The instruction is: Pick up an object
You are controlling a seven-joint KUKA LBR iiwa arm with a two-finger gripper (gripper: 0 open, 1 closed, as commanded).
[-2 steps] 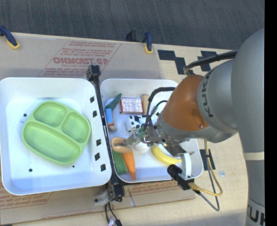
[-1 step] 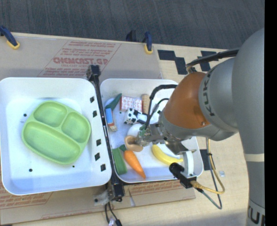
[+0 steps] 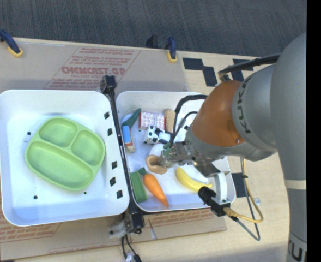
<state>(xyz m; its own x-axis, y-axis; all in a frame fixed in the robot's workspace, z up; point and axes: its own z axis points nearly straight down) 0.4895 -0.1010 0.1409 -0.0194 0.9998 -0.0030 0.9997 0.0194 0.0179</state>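
The right bin (image 3: 128, 103) holds a loose cluster of small toy foods, any of which could be the object to pick: a smooth orange carrot (image 3: 156, 189) lies slanted near the front wall, touching a dark green vegetable (image 3: 138, 186) on its left; a curved yellow banana (image 3: 189, 180) lies just beside the carrot's right; a tan, rounded wooden-looking piece (image 3: 156, 165) sits between them and the arm. Further back lie a blue and orange tube (image 3: 128, 129), a red printed packet (image 3: 149, 119) and a black-and-white block (image 3: 152, 137). The hand (image 3: 170, 156) hangs low over the tan piece, but the wrist covers it, so I cannot tell whether it is released or clenched. The left bin (image 3: 5, 162) carries a glossy light-green divided plate (image 3: 65, 153) with three compartments. Both bins rest on a cardboard-covered desk (image 3: 89, 64).
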